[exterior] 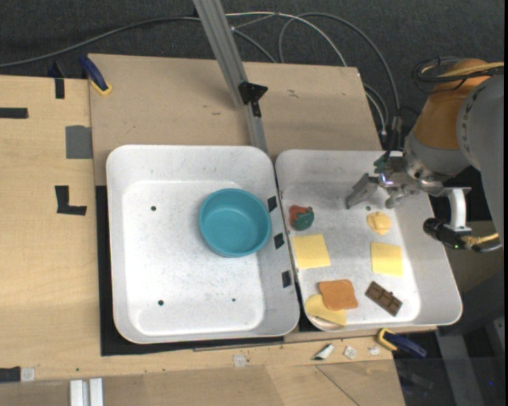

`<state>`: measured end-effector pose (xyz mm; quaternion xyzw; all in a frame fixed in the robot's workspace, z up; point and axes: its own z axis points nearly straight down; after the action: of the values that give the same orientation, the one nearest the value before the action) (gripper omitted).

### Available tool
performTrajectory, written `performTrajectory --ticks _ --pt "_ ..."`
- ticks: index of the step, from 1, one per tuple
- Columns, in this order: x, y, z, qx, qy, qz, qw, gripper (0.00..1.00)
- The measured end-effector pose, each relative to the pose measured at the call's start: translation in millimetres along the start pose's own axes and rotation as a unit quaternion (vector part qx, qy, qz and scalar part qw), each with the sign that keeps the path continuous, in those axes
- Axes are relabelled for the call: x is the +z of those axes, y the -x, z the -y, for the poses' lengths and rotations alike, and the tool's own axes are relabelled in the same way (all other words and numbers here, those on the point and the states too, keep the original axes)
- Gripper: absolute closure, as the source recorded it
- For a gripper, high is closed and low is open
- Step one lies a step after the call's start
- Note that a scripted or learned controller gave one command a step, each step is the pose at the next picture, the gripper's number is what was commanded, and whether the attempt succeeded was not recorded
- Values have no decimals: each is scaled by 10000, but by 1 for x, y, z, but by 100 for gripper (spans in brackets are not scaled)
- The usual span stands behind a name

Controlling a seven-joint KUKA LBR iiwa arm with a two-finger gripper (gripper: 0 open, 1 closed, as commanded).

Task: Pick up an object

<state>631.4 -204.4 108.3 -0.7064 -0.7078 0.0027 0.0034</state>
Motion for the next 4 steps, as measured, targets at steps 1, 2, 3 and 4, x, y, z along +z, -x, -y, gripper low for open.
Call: performTrajectory --ticks 1,2,3,4 --pt "21 -1 0 -3 22 8 10000 0" --pt "10 -2 0 -11 29 10 10000 100" --pt "-52 2 2 7 69 15 10000 100" --pt "-116 2 -4 2 75 16 10000 100"
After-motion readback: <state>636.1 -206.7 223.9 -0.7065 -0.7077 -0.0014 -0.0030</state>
